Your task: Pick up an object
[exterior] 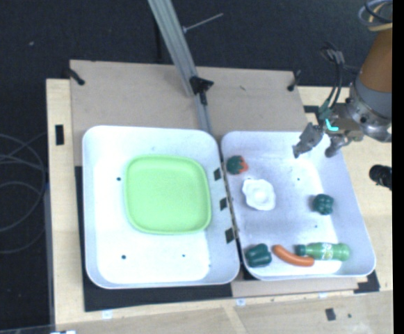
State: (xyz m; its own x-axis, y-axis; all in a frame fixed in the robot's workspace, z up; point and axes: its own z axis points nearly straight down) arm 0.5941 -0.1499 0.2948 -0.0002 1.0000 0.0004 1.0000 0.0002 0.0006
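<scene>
Nearest the lens, along the front wall of the right bin (354, 207), lie a dark green pepper-like piece (258, 255), an orange carrot-shaped toy (291, 256) and a green bottle (325, 251) on its side; the carrot's end touches the bottle. All three sit well below the pincer (318, 142) and none is between its fingers.

Both dark fingers are spread apart and angled down, with nothing between them. They hang over the far right part of the right bin, close to its back rim.

Closest to the pincer, below it and a little to the right, a small dark green lump (322, 203) rests on the bin floor. Down and to the left of the pincer lies a white crumpled object (259, 194). Farther left, beside the wall that the bins share, sits a small green and orange piece (236, 164).

Well to the left of the pincer, the left bin (104, 179) holds a pale green square plate (167, 193) lying flat near its middle.

Behind the pincer the grey wrist (365, 117) and orange band (377, 65) lean in from the right, over the edge of the worktop (139, 82).
</scene>
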